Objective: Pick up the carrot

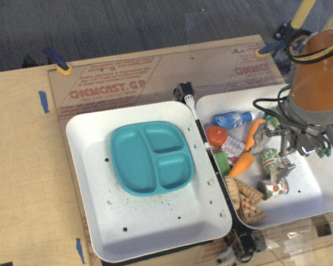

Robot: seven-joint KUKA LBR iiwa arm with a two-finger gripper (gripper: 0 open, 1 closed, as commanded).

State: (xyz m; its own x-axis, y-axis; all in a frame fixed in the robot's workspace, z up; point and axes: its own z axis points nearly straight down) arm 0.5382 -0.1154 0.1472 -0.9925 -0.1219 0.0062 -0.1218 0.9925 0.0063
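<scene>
A teal divided plate [152, 157] lies in the left white bin [100, 228]. The right white bin [328, 190] holds a plastic bottle with a blue label [232, 120], a red-capped item [217, 135] and tan woven pieces [247, 199].

— What is in the left bin [94, 192]?

— A teal plate [152, 157] with three parts.

— And the right bin [327, 187]?

— Lots of things. The carrot [242, 163] lies near the middle wall, pointing up to the right. A blue bottle [232, 120] sits above it. A can [270, 159] is just beside it.

— Where is the arm [322, 78]?

— Over the right bin. Its gripper [281, 169] hangs by the can, apart from the carrot.
</scene>
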